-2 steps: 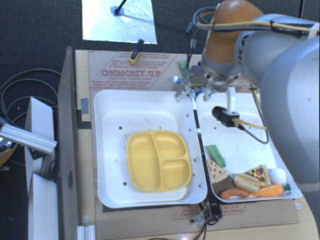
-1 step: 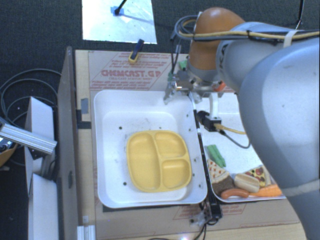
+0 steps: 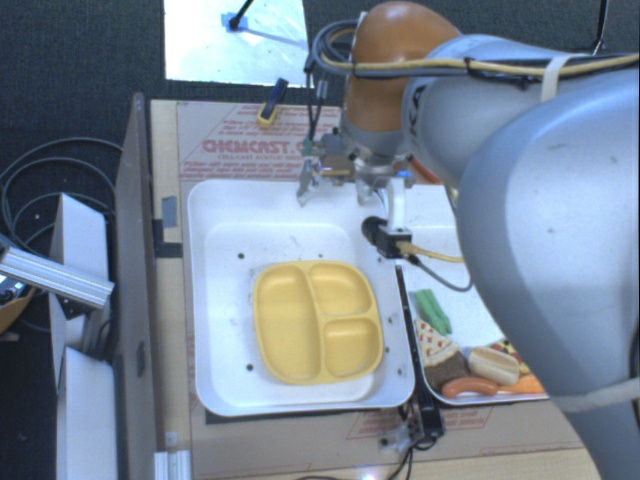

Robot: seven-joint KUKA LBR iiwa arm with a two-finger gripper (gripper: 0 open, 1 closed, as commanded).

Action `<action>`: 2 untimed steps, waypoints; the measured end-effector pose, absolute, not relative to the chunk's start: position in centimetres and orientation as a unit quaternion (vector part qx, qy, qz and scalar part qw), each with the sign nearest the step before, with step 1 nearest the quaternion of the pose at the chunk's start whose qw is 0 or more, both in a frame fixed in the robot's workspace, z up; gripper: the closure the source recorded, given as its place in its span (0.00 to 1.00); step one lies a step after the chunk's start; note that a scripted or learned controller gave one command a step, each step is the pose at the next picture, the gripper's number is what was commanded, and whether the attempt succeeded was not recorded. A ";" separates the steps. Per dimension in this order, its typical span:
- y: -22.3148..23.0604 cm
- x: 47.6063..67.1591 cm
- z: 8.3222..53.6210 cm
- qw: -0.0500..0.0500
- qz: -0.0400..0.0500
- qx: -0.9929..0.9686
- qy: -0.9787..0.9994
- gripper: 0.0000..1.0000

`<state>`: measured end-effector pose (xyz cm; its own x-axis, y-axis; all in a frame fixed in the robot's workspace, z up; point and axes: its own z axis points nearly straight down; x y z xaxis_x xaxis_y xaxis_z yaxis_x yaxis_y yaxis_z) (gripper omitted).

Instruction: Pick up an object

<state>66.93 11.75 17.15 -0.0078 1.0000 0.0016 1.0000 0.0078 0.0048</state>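
A yellow three-compartment plate (image 3: pixel 316 320) lies in the left white bin (image 3: pixel 225 268), toward its front. My gripper (image 3: pixel 333 183) hangs over the far edge of that bin, well behind the plate; its two fingers (image 3: pixel 305 183) stand apart with nothing between them. In the right bin (image 3: pixel 500 393) lie toy foods: a green piece (image 3: pixel 432 310), a pizza slice (image 3: pixel 433 345), a brown piece (image 3: pixel 449 369) and a hot dog (image 3: pixel 494 365). The arm's grey bulk covers most of the right bin.
A small yellow and black object (image 3: pixel 270 106) lies on the cardboard behind the bins. A white sheet (image 3: pixel 235 23) sits farther back. Cables and a white box (image 3: pixel 75 288) stand left of the bench.
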 end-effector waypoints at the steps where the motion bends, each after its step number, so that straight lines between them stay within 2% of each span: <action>1: 18.7 66.8 16.9 0.000 0.002 0.703 0.711 0.00; 2: 22.9 62.3 10.9 -0.003 -0.002 0.704 0.710 0.00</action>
